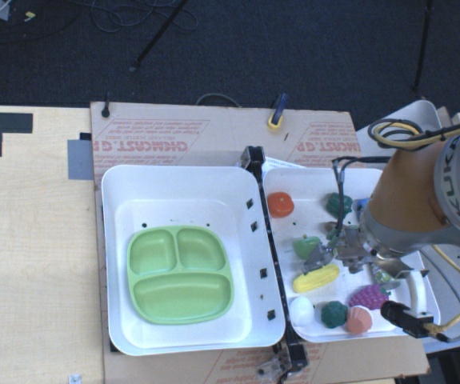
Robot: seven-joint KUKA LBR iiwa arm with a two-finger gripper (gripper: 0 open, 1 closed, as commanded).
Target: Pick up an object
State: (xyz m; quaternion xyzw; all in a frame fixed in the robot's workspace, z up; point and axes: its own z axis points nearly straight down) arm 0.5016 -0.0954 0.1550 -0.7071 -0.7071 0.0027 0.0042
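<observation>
The right bin (318,184) holds several toy foods: an orange-red tomato (280,205), a dark green piece (339,205), a light green piece (305,246), a yellow corn cob (315,278), a white egg (301,306), a dark green broccoli (334,314), a peach-coloured piece (359,320) and purple grapes (368,297). My gripper (331,256) hangs low over the middle of this bin, just right of the light green piece and just above the corn cob. The orange-banded wrist (406,194) hides the bin's right side.
The left bin (134,190) holds a light green divided plate (180,273). A black divider (266,238) runs between the bins. A yellow-and-blue clamp (277,112) sits on the cardboard behind them. Cables loop beside the arm at the far right.
</observation>
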